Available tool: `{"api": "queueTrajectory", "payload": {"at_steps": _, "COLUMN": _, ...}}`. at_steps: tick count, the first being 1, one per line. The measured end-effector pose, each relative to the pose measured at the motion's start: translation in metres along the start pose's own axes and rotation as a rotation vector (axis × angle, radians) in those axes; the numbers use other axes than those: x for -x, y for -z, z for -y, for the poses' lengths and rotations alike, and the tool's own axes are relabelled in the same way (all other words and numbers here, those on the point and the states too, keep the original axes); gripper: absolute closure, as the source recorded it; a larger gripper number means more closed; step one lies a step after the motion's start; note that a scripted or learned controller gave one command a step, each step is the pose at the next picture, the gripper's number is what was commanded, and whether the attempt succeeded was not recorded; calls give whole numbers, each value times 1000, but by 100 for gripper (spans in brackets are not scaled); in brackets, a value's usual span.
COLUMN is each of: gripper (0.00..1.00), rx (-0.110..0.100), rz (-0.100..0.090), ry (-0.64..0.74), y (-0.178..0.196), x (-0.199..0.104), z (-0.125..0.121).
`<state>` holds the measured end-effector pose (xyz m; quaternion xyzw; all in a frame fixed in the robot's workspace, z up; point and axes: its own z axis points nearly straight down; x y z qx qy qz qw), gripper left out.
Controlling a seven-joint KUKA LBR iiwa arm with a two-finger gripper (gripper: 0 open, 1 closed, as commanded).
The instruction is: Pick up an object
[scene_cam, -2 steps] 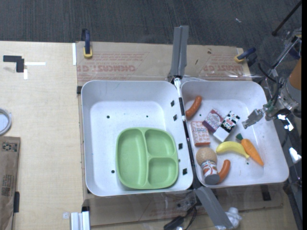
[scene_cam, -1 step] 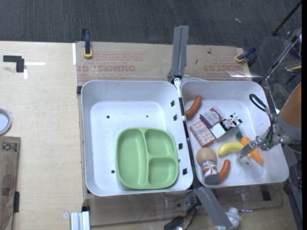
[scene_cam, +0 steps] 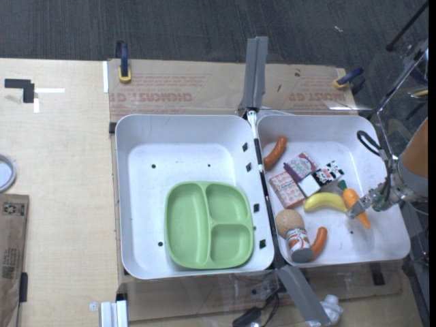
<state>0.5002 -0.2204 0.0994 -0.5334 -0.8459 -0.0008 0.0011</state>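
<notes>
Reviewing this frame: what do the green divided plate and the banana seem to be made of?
Green divided plate: likely moulded plastic, going by its uniform pale green colour, rounded compartment ridges and matte-to-satin surface. Banana: probably a plastic or rubber toy, going by its even bright yellow with no blemishes, though real fruit cannot be ruled out.

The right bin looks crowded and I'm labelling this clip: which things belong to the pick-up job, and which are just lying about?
For the job:
gripper
carrot
banana
two sausages
can
ball
card packets

Lying about:
green plate in the left bin
clamps
tape roll
</notes>
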Motion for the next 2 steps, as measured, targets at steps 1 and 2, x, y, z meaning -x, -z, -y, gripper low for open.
{"api": "queueTrajectory", "payload": {"at_steps": 1, "gripper": 100, "rx": -1, "rz": 3, "ry": -217, "y": 122, "x": -78, "z": -13}}
{"api": "queueTrajectory", "payload": {"at_steps": 2, "gripper": 100, "rx": 0, "rz": 4, "ry": -9, "y": 153, "x": -57, "z": -3}}
